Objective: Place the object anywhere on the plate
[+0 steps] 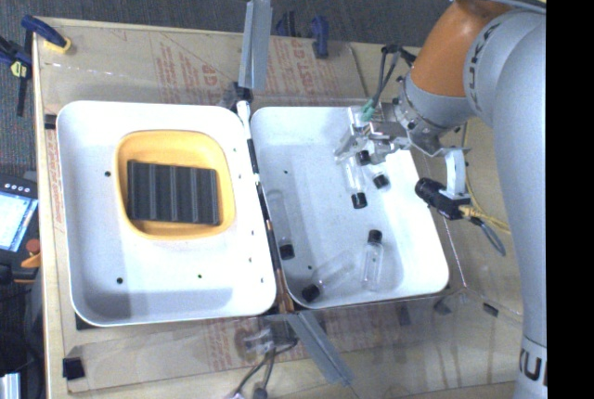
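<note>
Not done yet, and prob. only at the very start.

In the left bin (74, 202): a yellow plate (172, 145) w/ a dark ridged block (174, 192) lying in its middle. No small thing from the other bin on the plate so far.

In the right bin (316, 174): a few little clear bottles w/ black caps, spread about. One bottle (357, 179) just under the hand, at the far side of the bin. Two more bottles (373, 263) (327, 278) near the front edge, and a loose black cap (287, 250) by the left wall.

Hand (367, 139) low over the far right part of the right bin, on the grey arm (520, 63) w/ the orange band, well apart from the plate. Can't tell if the hand is apart or together; too small & tangled to see. Can't tell if anything is in it either, so prob. nothing picked up yet.

Left to do, as a guess: get a good hold on one bottle, lift it up, carry it left over the wall between the two bins, put it down anywhere on the plate, let go. Both bins flat on the wood surface (139, 54), so only a short trip across.
</note>
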Motion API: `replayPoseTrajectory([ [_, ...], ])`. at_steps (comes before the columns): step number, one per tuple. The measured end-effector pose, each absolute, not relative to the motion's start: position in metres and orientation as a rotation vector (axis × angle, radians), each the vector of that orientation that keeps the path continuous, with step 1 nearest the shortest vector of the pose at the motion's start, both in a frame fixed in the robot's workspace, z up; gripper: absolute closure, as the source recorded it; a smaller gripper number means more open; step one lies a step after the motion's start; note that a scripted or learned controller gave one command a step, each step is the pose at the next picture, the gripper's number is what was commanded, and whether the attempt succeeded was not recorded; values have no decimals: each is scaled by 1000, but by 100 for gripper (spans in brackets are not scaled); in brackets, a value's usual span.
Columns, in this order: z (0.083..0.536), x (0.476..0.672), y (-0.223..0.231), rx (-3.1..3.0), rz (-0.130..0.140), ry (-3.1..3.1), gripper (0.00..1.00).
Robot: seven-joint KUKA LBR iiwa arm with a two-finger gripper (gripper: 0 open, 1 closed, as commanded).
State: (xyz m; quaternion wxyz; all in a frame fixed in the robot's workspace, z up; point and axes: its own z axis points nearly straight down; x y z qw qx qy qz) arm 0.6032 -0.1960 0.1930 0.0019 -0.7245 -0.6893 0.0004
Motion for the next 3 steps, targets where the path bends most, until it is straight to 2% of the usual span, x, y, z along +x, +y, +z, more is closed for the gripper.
replayPoseTrajectory([
  [1,195,609,-101,-2001,6,-2414,100],
  [2,213,602,-31,-1729,5,-2617,100],
  [3,213,602,-31,-1731,5,-2616,0],
])
